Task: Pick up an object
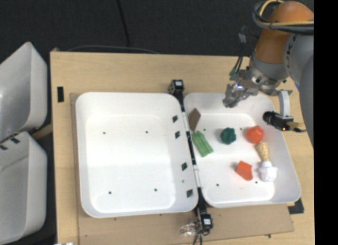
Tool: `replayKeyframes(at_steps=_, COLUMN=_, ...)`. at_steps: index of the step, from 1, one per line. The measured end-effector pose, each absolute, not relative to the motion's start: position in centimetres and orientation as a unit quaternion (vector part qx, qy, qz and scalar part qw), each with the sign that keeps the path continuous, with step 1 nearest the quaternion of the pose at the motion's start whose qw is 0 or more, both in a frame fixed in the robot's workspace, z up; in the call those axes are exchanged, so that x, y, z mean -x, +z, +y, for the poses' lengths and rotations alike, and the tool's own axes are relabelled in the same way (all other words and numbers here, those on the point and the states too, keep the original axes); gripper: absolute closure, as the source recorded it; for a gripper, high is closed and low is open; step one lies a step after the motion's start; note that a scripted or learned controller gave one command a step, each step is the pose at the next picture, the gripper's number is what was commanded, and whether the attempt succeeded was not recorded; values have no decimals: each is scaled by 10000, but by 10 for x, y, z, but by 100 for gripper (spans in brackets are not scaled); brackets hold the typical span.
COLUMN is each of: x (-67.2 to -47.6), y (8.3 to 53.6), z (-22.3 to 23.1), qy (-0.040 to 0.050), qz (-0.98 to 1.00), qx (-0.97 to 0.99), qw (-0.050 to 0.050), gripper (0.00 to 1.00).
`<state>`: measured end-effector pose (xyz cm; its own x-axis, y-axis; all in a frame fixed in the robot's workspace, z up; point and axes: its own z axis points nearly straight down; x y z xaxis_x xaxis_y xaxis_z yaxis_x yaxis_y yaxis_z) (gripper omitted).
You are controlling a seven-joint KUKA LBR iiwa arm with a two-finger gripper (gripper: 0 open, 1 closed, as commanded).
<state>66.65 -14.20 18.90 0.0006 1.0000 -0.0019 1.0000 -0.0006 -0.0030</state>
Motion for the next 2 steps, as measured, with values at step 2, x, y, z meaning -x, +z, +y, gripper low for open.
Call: replayKeyframes(at_steps=2, x=-690, y=259, z=-54, qy=-26, qz=-7095, qx=7047, qw=-19, gripper=100)
